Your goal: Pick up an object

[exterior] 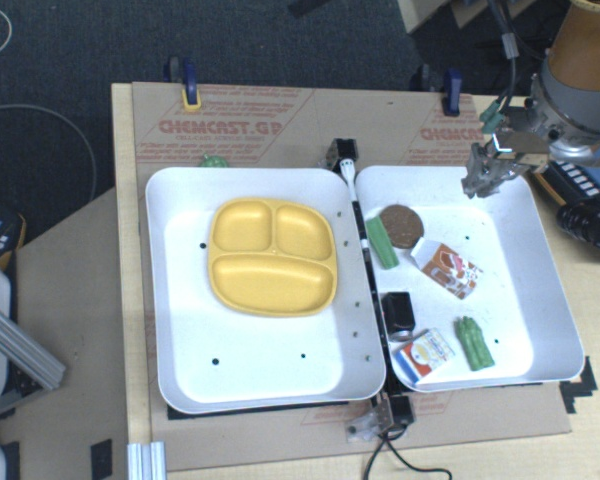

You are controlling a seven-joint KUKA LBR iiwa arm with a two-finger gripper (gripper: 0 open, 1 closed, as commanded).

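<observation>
My gripper (479,185) hangs over the far edge of the right bin (540,268), with nothing visible between its fingers. Below it in that bin lie a brown round disc (402,225), a green stick (381,242), a red and white packet (449,269), a small black block (397,311), a white card with red and blue print (423,354) and a second green piece (474,343). The gripper is apart from all of them, closest to the brown disc and the packet.
The left bin (180,298) holds a yellow divided tray (273,256). Blue clamps (188,80) (452,90) stand at the board's far edge. A black latch (342,153) sits between the bins at the back. Cables and dark gear (585,203) lie at the right.
</observation>
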